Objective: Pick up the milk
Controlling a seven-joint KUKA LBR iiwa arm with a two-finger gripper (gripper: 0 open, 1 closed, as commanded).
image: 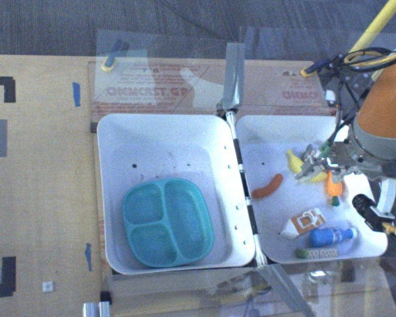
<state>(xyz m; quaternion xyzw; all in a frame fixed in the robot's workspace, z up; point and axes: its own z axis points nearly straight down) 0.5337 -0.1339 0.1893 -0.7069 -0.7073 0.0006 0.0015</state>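
Camera view: you look down at a slant on two white bins side by side on the counter (39,197).
Arm: your grey arm (383,121) with its orange band comes in from the right and hangs over the right bin's (277,127) upper right part.
Pincer: the pincer (311,165) sits low above the bin floor, pointing left; you cannot tell from here whether it is open or closed, and nothing can be seen between its tips.
Milk: the milk (305,222), a small white carton with an orange-brown label, lies on its side in the right bin's lower half, well below the pincer and apart from it.
Bottle: a blue bottle (331,236) lies just beside the milk, towards the bin's lower edge.
Other items: a yellow banana (294,162) lies just left of the pincer, a red sausage (267,186) lies near the divider, and an orange carrot (334,189) lies under the wrist.
Left bin: the left bin (119,144) carries a teal tray (167,222) with three compartments.
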